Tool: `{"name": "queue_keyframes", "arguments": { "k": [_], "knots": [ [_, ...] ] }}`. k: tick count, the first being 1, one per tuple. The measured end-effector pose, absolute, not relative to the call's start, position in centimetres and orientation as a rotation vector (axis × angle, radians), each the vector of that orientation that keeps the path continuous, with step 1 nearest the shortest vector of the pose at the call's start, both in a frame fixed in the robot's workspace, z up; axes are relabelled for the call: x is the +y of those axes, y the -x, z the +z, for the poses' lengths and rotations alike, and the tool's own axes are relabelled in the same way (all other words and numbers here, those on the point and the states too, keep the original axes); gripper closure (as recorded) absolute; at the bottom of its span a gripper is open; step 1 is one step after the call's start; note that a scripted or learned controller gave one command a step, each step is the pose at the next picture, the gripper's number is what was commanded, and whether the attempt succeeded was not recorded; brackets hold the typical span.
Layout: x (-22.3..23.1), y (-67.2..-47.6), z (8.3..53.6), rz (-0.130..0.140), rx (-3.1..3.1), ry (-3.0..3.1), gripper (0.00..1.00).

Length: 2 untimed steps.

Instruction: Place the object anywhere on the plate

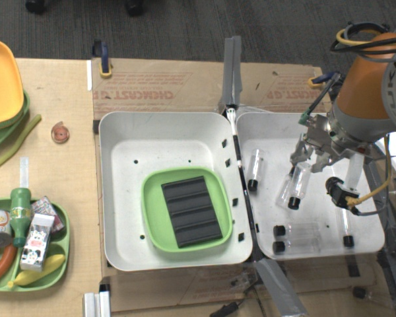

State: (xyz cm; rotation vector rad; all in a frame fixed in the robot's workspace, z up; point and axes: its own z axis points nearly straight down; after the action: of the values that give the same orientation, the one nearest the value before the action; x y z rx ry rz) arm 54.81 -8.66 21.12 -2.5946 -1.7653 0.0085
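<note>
The gripper hangs over the right bin, and a clear tube with a black cap slants down from between its fingers, so it is grasping that tube, whose capped end sits low, near the bin floor. The grey arm with its orange band rises behind the gripper, toward the right bin's far right corner. More clear tubes lie in the right bin: one by its left wall, one along its right side, and two near its front edge. Across the right bin's left wall, in the left bin, the green plate rests flat with a dark ribbed block on its middle. Well left of both bins sits a green tray of toy food and a yellow dish
</note>
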Motion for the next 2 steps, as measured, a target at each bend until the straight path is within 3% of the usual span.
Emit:
{"name": "queue_keyframes", "arguments": {
  "k": [1,2],
  "knots": [
    [-8.7,-54.8,21.1,0.008,-1.765,2.595,0.00],
    [-13.3,-55.8,20.9,0.006,-1.703,2.639,0.00]
  ]
}}
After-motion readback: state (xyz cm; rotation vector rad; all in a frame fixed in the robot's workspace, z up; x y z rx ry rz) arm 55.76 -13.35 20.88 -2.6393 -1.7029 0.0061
